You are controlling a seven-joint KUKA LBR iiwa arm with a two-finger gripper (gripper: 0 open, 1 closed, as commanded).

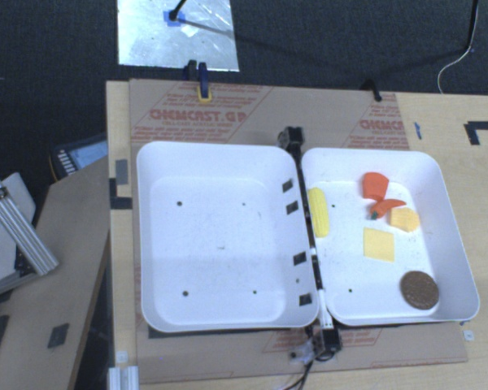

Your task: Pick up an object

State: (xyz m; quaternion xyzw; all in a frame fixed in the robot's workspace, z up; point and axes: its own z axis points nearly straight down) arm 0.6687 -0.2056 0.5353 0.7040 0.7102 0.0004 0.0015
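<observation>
- Claw: I cannot tell if it is apart or together.
- The bench (122,242) is light brown. A brown board (333,112) with red letters lies on top of it.
- The floor (49,55) around the bench is dark. A shiny silver sheet (177,23) lies on it at the top, with a bit of blue tape (174,18) stuck on.
- Two white bins sit side by side on the board and touch in the middle. Small black clips (293,208) run down the line where they meet.
- The left bin (220,242) has little dark dots on its floor.
- A blue and yellow clamp (202,80) grips the top edge of the board. A thin white wire (464,55) curls at the top right. A grey metal bar (16,226) leans at the far left.
- The right bin (350,279) holds all the toys, each lying on its own with room above.
- A yellow corn cob (318,211) lies just beside the bin's left wall.
- An orange piece (374,185) sits at the back, touching a small orange bit (384,207) below it.
- A yellow-orange block (404,218) is just beside that bit.
- A flat yellow square (380,244) lies near the middle.
- A round brown cookie (420,289) lies in the front right corner.
</observation>
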